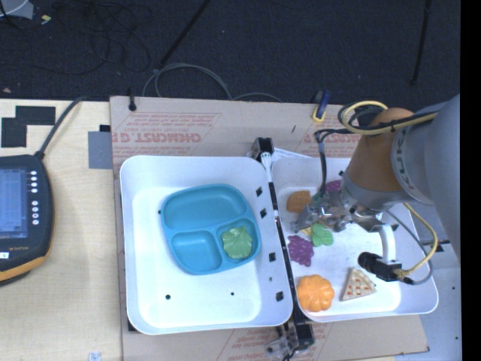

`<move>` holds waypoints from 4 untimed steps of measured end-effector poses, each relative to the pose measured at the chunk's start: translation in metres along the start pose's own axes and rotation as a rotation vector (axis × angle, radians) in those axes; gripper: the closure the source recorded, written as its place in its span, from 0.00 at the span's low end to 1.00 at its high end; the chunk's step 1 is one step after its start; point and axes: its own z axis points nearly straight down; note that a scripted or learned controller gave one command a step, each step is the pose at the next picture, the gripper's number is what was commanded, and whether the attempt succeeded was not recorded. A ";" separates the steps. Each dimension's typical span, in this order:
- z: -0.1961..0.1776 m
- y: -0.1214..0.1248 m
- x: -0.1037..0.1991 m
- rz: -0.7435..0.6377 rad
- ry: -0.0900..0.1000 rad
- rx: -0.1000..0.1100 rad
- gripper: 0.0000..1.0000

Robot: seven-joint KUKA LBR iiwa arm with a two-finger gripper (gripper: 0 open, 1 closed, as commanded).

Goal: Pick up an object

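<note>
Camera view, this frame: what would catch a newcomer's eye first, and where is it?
Most striking is the bright blue divided tray in the left bin, with a green leafy toy in its lower right compartment. Next, the grey arm with its orange band leans over the right bin, its pincer down among small toys. Near the bin's front edge lie an orange pumpkin and a pizza slice.

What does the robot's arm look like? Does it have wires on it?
The arm is fat and round, grey with an orange band above the wrist. Yes, it has wires: a yellow cable loops on top, and black ones run down to the shiny metal gripper.
</note>
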 end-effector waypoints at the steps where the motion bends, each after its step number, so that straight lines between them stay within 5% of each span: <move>1: 0.000 0.054 0.023 0.003 -0.002 0.001 0.00; 2: -0.040 0.063 -0.017 0.009 -0.005 0.000 0.00; 3: -0.097 0.047 -0.063 0.009 -0.005 0.000 0.00; 4: -0.020 0.060 -0.088 0.005 -0.002 0.001 0.00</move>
